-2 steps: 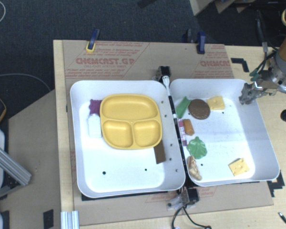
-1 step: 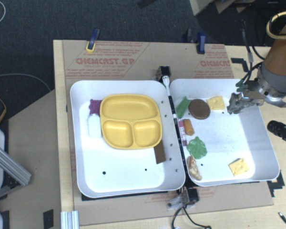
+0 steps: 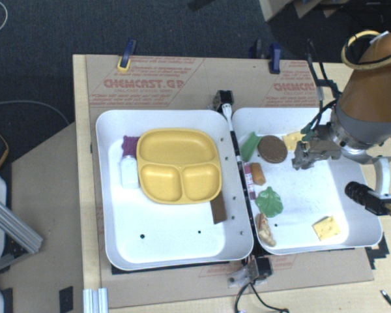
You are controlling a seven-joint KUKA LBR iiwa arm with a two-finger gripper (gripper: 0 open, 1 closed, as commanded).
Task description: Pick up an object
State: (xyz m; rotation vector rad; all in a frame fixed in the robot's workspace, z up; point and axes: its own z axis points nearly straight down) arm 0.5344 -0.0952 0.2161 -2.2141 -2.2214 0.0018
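My gripper (image 3: 304, 160) hangs over the upper middle of the right bin (image 3: 352, 237), just right of a brown round cookie (image 3: 272, 149) and below a yellow piece (image 3: 290, 140). No object shows between its fingers. In the same bin lie a green leaf-shaped piece (image 3: 249, 145), a small orange-and-red item (image 3: 255, 173), a green lettuce-like piece (image 3: 270, 201), a tan piece (image 3: 265, 229) by the front left corner and a yellow cheese wedge (image 3: 326, 227).
The left bin (image 3: 169, 243) bears a yellow divided plate (image 3: 179, 165), with a purple item (image 3: 130, 145) and a white item (image 3: 128, 172) at its left and a brown strip (image 3: 217, 209) at its lower right. A black part (image 3: 368, 198) of the arm overhangs the right bin's right side.
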